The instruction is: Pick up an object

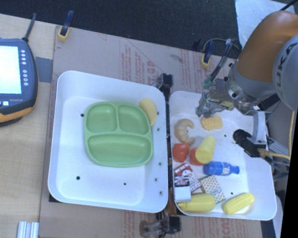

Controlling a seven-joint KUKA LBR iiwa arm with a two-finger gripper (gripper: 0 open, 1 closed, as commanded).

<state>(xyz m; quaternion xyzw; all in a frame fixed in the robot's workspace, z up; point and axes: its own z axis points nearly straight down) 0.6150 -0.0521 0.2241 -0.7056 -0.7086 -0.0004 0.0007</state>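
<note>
My gripper (207, 109) hangs low over the back of the right bin (264, 181), just left of and above a flat yellow-orange piece (212, 123). Nothing shows as held in it. Close by in the same bin lie a tan croissant (184, 129), a red tomato (180, 152), a yellow cylinder (206, 149) and a blue bottle (220, 168). Toward the front of the bin are a red-and-white packet (184, 176), a checkered packet (214, 186), a yellow banana-like piece (197, 203) and a corn cob (239, 203).
The left bin (63, 159) holds a green divided plate (118, 134) and a yellow fruit (148, 109) at its back right. A black part (245, 142) juts into the right bin from the right. A tablet pendant (3, 81) lies on the bench at far left.
</note>
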